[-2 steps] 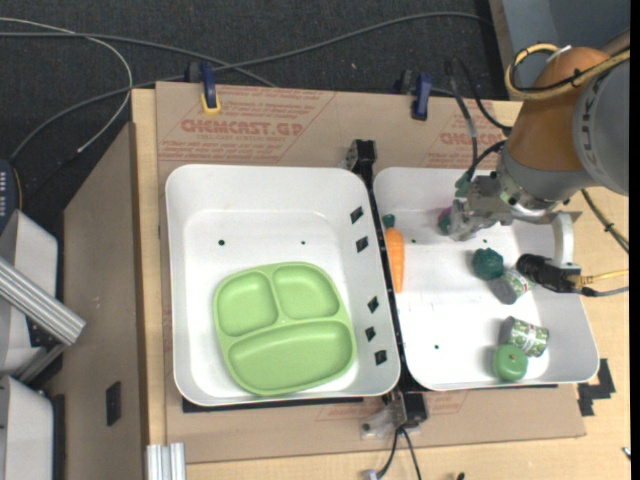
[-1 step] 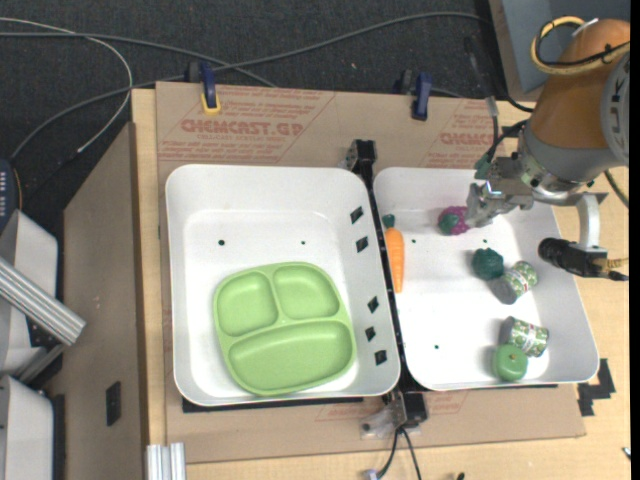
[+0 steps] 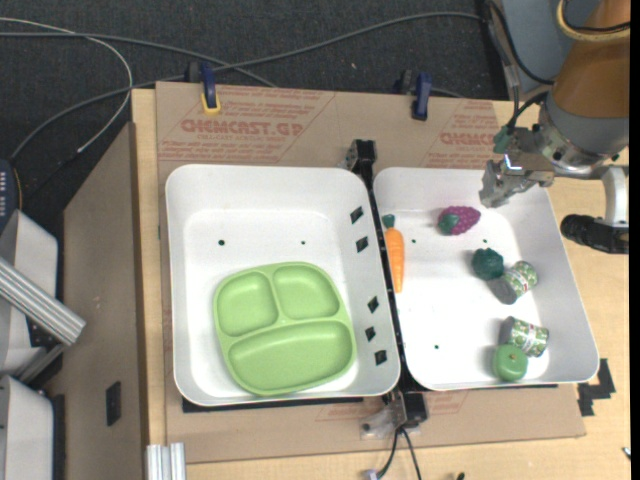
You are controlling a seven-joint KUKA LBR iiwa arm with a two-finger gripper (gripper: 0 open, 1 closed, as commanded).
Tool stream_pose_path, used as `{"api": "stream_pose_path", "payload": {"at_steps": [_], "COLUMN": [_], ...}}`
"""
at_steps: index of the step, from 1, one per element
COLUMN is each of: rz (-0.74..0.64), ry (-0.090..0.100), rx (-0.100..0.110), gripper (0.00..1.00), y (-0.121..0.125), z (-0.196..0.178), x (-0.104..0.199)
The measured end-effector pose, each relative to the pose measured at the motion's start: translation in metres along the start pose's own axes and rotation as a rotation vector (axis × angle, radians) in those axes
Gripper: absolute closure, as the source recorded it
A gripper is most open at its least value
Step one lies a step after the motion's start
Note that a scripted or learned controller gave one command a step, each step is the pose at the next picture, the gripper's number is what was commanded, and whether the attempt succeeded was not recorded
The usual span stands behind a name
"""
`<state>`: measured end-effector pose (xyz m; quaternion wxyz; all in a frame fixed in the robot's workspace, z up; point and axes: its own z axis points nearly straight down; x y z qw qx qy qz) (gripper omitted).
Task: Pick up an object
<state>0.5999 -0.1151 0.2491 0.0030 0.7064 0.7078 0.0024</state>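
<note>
The nearest toy to the hand [image 3: 503, 181] is the purple bunch of grapes [image 3: 459, 220]. It lies in the right bin [image 3: 560, 298], up near the far end, at about 12 o'clock in that bin. The hand hangs just beside it, at about 2 o'clock from the grapes, over the bin's far right corner. It looks like it has nothing in it, but I cannot tell how wide it is open.

Other toys share that bin. An orange carrot [image 3: 395, 256] lies by the left wall, at about 9 o'clock. A dark green toy [image 3: 488, 263] sits near the middle, touching a small grey can [image 3: 517, 280] at its 4 o'clock. Down at about 5 o'clock are another little can [image 3: 527, 336] and a bright green round toy [image 3: 510, 362], close together.

The left bin [image 3: 200, 208] holds a light green plate [image 3: 285, 325] with three parts. Both bins sit on a brown board [image 3: 300, 113] on the tabletop.

What could go wrong? I think the hand is very near the bin wall, so it might bump the rim when it goes down. The grapes are round and bumpy, so they could slip or roll away if the hand comes down off to one side. The touching toys would be hard to grab one at a time.
</note>
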Motion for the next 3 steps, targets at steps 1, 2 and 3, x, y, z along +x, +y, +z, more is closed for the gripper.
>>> {"api": "stream_pose_path", "payload": {"at_steps": [1,2,3], "rz": [-0.005,-0.005,-0.005], "ry": [0.005,0.004,0.004], "rx": [0.009,0.011,0.012], "gripper": [1.0,1.0,1.0], "y": [-0.004,-0.014,-0.012], "z": [0.003,0.014,0.027], "x": [0.064,0.12,0.181]}}
